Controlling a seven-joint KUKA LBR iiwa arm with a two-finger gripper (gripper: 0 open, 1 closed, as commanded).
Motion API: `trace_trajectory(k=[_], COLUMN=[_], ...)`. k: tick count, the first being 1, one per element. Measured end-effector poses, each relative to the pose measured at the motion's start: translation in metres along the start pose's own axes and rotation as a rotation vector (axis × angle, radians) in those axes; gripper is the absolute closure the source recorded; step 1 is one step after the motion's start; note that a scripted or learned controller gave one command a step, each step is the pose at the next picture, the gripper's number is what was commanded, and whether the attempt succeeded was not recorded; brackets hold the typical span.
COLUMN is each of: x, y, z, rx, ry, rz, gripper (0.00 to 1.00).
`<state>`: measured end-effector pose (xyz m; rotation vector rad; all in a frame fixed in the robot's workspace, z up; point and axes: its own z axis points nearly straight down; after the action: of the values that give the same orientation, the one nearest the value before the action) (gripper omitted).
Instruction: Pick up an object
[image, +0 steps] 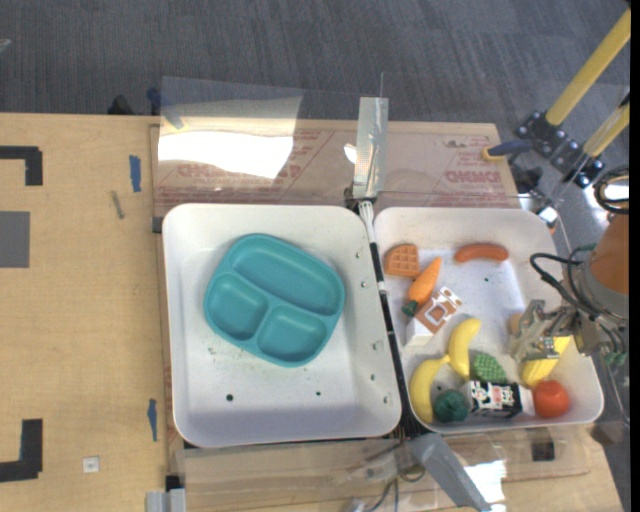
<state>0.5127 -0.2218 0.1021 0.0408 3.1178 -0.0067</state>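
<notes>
2 bins: the left bin (190, 300) and the right bin (500, 290) sit side by side, their inner walls touching along the middle.
Left bin: 1 teal divided plate (272, 298) lies near its centre, with bare white floor all round it, widest along the near edge.
Right bin, far half: a waffle (402, 261), a carrot (424, 284) and a sausage (481, 253) lie apart from each other, with open floor between the sausage and the claw.
Right bin, near half: crowded; 2 bananas (461, 343), a green piece (488, 366), a black-and-white carton (495, 397) and a red tomato (552, 399) lie close together along the near wall.
Gripper: the gripper (532, 335) is low over the right bin's right side, close to the right wall.
Claw state: I cannot tell whether it is apart or together.
Task's thing: a yellow toy corn (540, 370) lies by the right wall, just above the tomato.
Long axis: it seems to run at a slant, from near-left to far-right, though the claw hides part of it.
Corn and claw: the corn is just below the claw on the near side; whether they touch is unclear.
</notes>
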Motion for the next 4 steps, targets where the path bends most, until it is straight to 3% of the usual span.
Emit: trace_trajectory(k=[1, 2, 3, 4], x=[0.020, 0.015, -0.058, -0.147], y=[0.010, 0.011, 0.103, 0.078], z=[0.012, 0.010, 0.013, 0.017], rx=[0.001, 0.003, -0.006, -0.004], ry=[0.008, -0.007, 0.008, 0.017], rz=[-0.005, -0.006, 0.031, -0.036], gripper=[1.00, 0.00, 0.00, 0.00])
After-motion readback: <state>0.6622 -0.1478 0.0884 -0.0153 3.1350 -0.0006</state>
